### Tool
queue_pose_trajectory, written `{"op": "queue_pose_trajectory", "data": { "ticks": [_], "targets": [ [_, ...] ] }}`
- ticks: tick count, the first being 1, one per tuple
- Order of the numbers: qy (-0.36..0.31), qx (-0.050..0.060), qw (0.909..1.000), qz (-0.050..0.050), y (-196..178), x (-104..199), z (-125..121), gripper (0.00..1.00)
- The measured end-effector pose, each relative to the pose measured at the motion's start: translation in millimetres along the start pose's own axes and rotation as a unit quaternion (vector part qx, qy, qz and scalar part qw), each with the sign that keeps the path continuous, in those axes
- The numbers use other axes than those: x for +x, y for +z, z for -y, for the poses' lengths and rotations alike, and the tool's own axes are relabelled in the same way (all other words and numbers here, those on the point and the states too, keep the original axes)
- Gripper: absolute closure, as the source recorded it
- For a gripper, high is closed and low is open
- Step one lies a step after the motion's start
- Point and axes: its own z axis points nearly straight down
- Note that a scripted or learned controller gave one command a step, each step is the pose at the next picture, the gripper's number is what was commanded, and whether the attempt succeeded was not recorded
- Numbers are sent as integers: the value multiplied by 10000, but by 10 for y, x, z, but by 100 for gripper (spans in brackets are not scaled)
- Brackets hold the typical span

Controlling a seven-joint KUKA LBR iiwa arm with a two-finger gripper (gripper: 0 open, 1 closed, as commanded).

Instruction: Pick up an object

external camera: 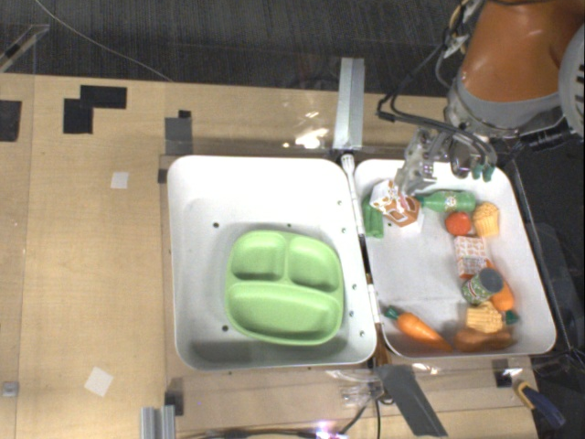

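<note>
Green three-part tray (281, 286) in left white bin (187, 245), on wooden bench (82, 273)

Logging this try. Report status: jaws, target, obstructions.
Gripper low over right bin, jaws unreadable. Small carton right beneath, grasp unconfirmed. Green bottle and tomato crowd alongside.

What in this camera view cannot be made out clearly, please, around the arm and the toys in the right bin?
- Gripper, camera view: small and blurred above the carton-like toy; open or shut, and any contact with the toy, cannot be told.
- Arm: cut off by the top and right edges.
- Toy pile along the right bin's near corner: overlapping and too small to name beyond the carrot.
- Green bottle: left end hidden by the gripper.
</note>
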Motion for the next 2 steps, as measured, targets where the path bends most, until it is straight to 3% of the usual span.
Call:
{"op": "queue_pose_trajectory", "data": {
  "ticks": [1, 2],
  "targets": [
    [216, 1, 9998, -2, 226, -327, -135, 100],
    [200, -7, 9998, 67, 72, -354, -149, 100]
  ]
}}
